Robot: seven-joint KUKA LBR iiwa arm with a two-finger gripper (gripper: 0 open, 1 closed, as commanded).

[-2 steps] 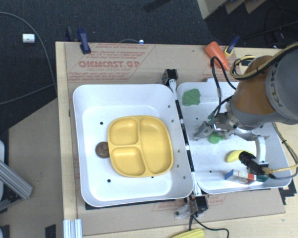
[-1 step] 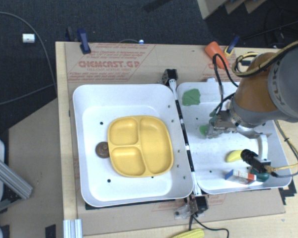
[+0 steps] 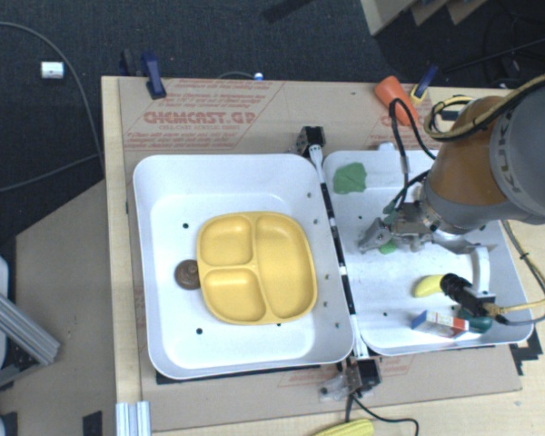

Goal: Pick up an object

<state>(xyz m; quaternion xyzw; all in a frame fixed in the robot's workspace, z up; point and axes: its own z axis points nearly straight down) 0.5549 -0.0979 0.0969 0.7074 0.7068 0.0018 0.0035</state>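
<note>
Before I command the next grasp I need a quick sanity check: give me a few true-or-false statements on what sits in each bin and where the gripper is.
1. The yellow divided plate lies in the left bin. True.
2. The gripper hangs over the left bin. False: it is over the right bin, near its left side.
3. A small brown round object lies beside the plate's left edge. True.
4. The green object is in the near right corner of the right bin. False: it is in the far left corner.
5. A small yellow object lies in the right bin. True.
</note>
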